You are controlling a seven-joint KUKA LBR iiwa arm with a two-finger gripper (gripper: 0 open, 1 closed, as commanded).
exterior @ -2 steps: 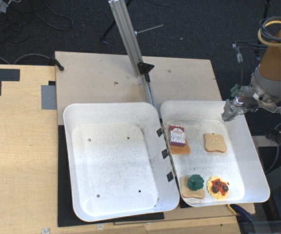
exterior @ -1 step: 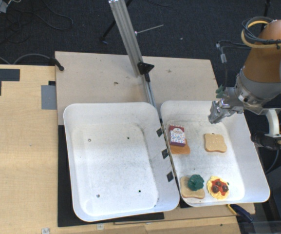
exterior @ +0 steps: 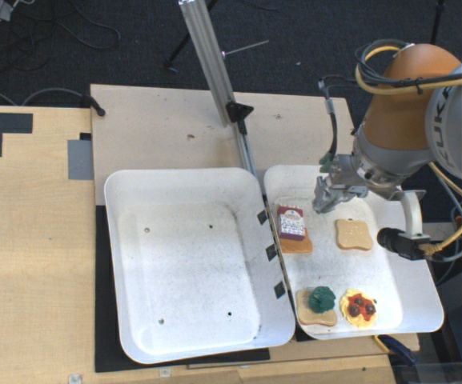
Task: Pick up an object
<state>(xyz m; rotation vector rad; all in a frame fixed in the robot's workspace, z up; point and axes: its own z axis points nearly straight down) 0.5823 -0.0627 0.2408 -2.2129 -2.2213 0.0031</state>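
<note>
The right bin (exterior: 411,298) holds several toy food items. A dark red packet on an orange slab (exterior: 292,226) lies near its left wall. A slice of toast (exterior: 353,235) sits in the middle. A green lump on a bread piece (exterior: 320,303) and a yellow item with red spots (exterior: 359,307) lie at the front. My gripper (exterior: 327,198) hangs over the back of the right bin, between the packet and the toast, above and behind them. Nothing shows between its fingers.
The left bin (exterior: 126,214) lies beside the right one, joined by black clips (exterior: 271,252). A slanted aluminium post (exterior: 214,70) rises behind the bins. A black cable fitting (exterior: 403,242) hangs off the arm at the right bin's right edge.
</note>
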